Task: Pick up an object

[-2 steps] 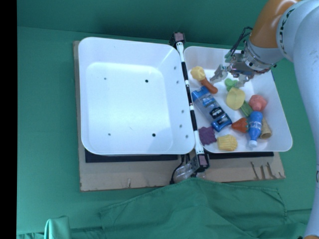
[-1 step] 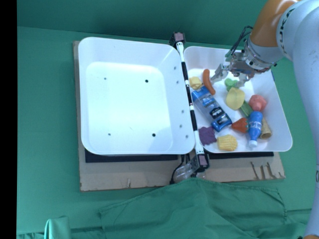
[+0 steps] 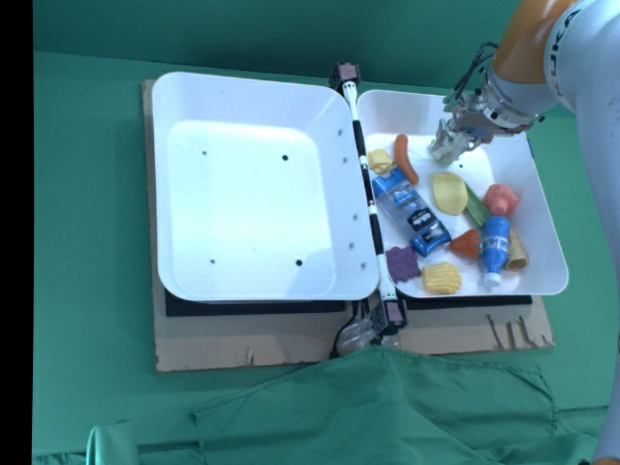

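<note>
Right bin (image 3: 542, 211) holds toys: sausage (image 3: 406, 158) at 10 o'clock, blue packet (image 3: 411, 212) center-left, blue bottle (image 3: 494, 248) at 4. Gripper (image 3: 448, 149) hangs at 12; finger state cannot tell. Left bin (image 3: 179, 100) alongside.

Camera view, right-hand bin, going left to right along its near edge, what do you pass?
Purple ridged piece → yellow ridged crinkle-cut chip → red-orange wedge → blue plastic bottle with white cap → tan cone.
</note>
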`<state>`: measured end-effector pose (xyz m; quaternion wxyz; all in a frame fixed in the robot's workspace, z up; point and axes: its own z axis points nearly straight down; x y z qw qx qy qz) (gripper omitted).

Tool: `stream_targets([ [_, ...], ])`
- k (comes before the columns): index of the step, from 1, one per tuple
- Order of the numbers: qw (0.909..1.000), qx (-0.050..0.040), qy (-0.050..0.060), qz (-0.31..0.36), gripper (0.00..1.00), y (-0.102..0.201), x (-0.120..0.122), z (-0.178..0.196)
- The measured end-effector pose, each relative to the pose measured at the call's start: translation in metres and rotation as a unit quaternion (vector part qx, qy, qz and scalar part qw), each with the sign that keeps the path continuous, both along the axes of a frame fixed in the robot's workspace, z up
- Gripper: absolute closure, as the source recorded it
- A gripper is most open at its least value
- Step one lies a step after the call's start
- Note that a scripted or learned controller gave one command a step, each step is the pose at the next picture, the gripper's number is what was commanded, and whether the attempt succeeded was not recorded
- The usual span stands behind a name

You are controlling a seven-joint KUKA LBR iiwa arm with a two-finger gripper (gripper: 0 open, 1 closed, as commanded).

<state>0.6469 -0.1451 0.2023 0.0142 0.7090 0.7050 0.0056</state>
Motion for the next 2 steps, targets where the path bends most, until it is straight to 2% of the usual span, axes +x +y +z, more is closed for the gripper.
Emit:
stream_targets([
  [1, 0.9999, 0.0047, 0.009, 0.001, 1.00, 0.000, 0.001, 0.067],
  [2, 1.0000, 0.0045, 0.008, 0.002, 1.00, 0.006, 0.000, 0.131],
])
